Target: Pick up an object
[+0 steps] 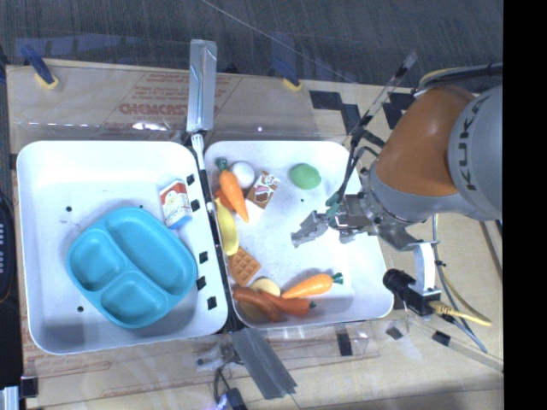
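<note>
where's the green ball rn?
The green ball lies in the right bin, near its far wall, right of the small carton and up-left of the gripper.

Single fixed camera above the tabletop (102, 101), looking down at a slant; left bin (51, 254) and right bin (359, 156) both in frame, arm (436, 152) entering from right.

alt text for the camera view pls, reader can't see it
A grey and orange robot arm holds its pincer over the right bin of toy food, including two carrots and a green ball. The left bin holds a blue tray.
</note>
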